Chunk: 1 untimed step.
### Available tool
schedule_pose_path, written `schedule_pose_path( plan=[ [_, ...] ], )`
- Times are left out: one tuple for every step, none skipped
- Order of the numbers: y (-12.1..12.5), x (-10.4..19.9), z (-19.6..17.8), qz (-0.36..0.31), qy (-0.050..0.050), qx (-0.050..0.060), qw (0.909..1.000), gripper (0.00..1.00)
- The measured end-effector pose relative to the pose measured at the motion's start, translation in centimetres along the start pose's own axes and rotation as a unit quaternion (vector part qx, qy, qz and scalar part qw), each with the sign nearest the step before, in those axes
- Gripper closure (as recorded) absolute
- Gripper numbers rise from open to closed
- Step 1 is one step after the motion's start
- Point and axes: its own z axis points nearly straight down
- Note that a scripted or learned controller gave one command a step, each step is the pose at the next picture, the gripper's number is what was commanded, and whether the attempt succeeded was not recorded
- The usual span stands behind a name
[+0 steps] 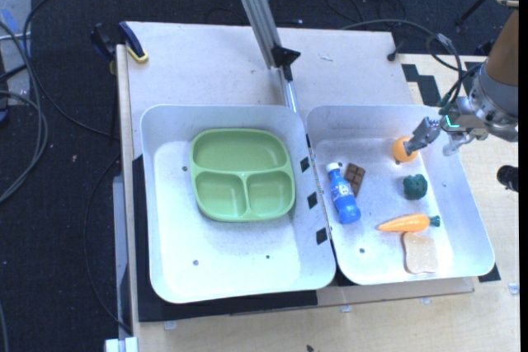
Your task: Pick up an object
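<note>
Nearest the camera, at the lower right of the frame, a slice of toast lies in the right bin, with a carrot just above it. Higher up sit a dark green lump, a blue bottle and a brown chocolate piece beside it. Over the bin's upper right, the gripper hangs with its 2 fingers spread, 1 tip close to an orange ball; nothing sits between them. At centre left, the left bin carries a green 3-compartment plate.
</note>
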Motion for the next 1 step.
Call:
schedule_pose_path(
  plan=[
    [0.06,0.00,-0.10,0.000,0.000,-0.001,1.0000,0.00]
  ],
)
